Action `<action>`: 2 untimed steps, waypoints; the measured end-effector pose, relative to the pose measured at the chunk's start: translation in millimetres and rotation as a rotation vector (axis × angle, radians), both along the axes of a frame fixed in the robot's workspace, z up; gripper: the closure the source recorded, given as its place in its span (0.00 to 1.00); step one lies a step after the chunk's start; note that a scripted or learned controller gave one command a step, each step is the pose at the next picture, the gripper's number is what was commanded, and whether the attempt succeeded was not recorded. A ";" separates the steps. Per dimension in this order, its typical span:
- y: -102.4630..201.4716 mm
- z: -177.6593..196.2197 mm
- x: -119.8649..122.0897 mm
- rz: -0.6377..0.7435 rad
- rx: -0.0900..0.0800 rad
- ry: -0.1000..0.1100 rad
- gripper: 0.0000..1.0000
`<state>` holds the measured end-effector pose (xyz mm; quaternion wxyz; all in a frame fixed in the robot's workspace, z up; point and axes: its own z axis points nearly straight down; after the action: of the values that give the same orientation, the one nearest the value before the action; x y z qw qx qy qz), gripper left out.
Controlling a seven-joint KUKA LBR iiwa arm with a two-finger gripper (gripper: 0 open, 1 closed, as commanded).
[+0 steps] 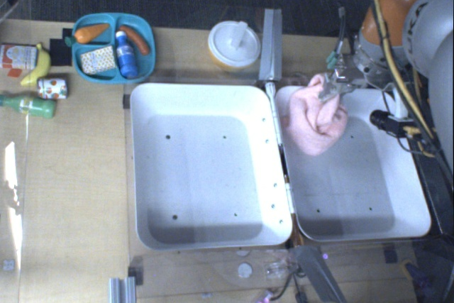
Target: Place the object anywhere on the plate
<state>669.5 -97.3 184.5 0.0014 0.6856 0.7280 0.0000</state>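
Observation:
A crumpled pink cloth (312, 123) hangs over the far left part of the right bin (369, 188), bunched up under my gripper (331, 91). The gripper's fingers are pinched into the cloth's top right fold and are shut on it. The blue divided plate (144, 30) stands on the bench at the far left, beyond the left bin (206, 160). Its compartments hold a carrot, a sausage, a small blue bottle and a patterned item.
A white lidded bowl (234, 44) sits behind the bins, next to a metal bracket (269, 46). At the bench's left edge lie a banana (37, 66), a carton (15, 55), a small can (52, 88) and a green bottle (28, 106). Cables (401, 125) run along the arm.

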 end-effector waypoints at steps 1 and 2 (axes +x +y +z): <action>1.9 40.9 1.5 0.010 0.001 -0.002 1.00; 39.0 48.6 -22.4 0.413 0.001 -0.001 1.00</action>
<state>647.1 -58.2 233.1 0.0015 0.5215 0.8532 0.0010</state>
